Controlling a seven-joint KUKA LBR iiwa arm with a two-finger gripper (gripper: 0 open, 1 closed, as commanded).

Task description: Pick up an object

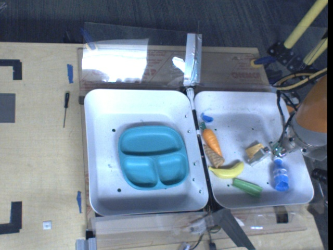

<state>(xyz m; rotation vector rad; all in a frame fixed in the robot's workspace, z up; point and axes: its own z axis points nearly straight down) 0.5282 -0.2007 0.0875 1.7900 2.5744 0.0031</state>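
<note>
The right bin (pixel 244 111) holds several small objects. An orange carrot (pixel 211 139) lies near its left wall, with a brown piece (pixel 214 154) under its lower end. Below them rests a yellow banana (pixel 227 170), and a green cucumber (pixel 247 186) lies beside it. A blue bottle (pixel 280 175) sits at the right, and a small blue cap (pixel 207 119) at the upper left. My gripper (pixel 266 151) reaches in from the right, low in the bin, right against a small tan and grey object (pixel 254 151). Whether it grips that object is unclear.
The left bin (pixel 99 139) contains a blue divided tray (pixel 152 155). A clear plastic sheet (pixel 119 64) and a metal divider (pixel 192 59) stand behind the bins. Cables and a yellow pole (pixel 307 17) are at the upper right. A screwdriver (pixel 65 108) lies on the bench at the left.
</note>
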